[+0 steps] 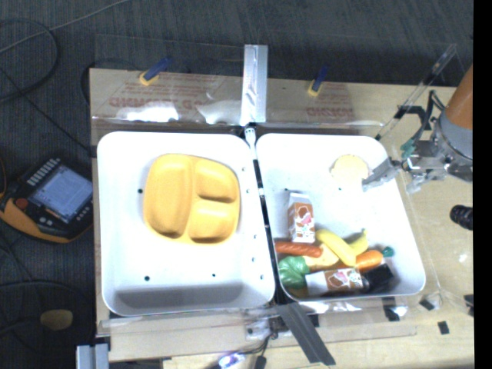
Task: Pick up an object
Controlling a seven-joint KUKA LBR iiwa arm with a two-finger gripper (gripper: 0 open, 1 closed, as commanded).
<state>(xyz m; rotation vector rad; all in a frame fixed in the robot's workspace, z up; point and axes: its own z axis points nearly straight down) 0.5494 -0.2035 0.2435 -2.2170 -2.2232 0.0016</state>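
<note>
left bin (115, 229): holds a yellow divided tray (191, 198).
right bin (400, 229): toy food heaped at its near end, a small carton (302, 220) uppermost.
arm: enters from the right, over the right bin's far right corner.
gripper (378, 175): well apart from the heap; its state cannot be told.

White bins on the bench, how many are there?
2. The left bin holds a yellow divided tray; the right bin beside it holds a pile of toy food near its front. None looks hidden.
</note>
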